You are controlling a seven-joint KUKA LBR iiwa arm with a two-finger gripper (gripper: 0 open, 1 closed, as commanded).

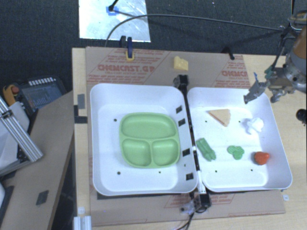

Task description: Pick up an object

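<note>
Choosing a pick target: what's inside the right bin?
In the right bin: a tan wedge, white lump, green pickle-like piece, small green piece, red-orange piece. None covers another.

Two bins side by side on worktop (62, 128). Left bin (103, 104): divided tray (148, 139) in the middle. Right bin (273, 176): wedge (219, 116) toward back, crumpled piece (253, 124) to its right, pickle-like piece (206, 148) near divider, small clump (235, 151) beside it, round piece (261, 157) far right. Block (181, 63) behind bins.
</note>
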